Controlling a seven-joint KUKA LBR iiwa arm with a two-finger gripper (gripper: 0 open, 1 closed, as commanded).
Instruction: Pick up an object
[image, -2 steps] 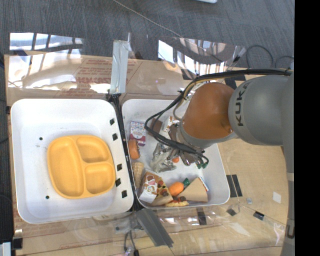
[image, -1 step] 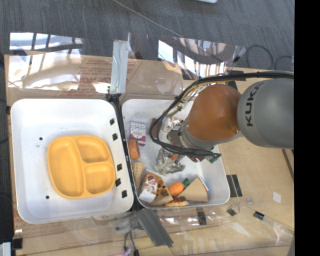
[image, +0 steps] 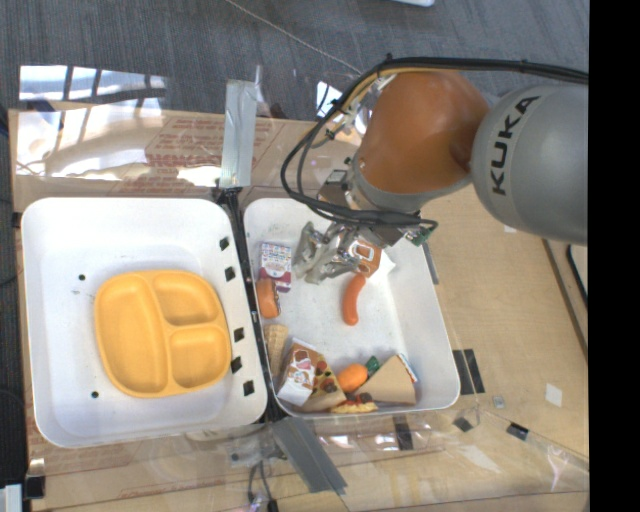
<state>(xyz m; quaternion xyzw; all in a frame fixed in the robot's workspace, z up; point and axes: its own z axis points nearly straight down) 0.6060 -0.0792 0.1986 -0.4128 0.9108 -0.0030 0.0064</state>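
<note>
My gripper (image: 327, 259) hangs low over the upper middle of the right bin (image: 425, 305), under the arm's orange band. Its metal fingers point down and left, beside a small pink-and-white carton (image: 275, 262). An orange-and-white item (image: 366, 257) lies right against the gripper's right side; whether it is touched I cannot tell. Just below lies an orange sausage (image: 351, 299). Another short orange sausage (image: 266, 298) rests by the bin's left wall.
The left bin (image: 60, 230) holds a yellow divided plate (image: 160, 330). At the right bin's front edge sit a waffle cone (image: 277, 345), a printed snack box (image: 303, 376), a toy carrot (image: 352, 377) and a tan wedge (image: 396, 384). Black cables loop above the gripper.
</note>
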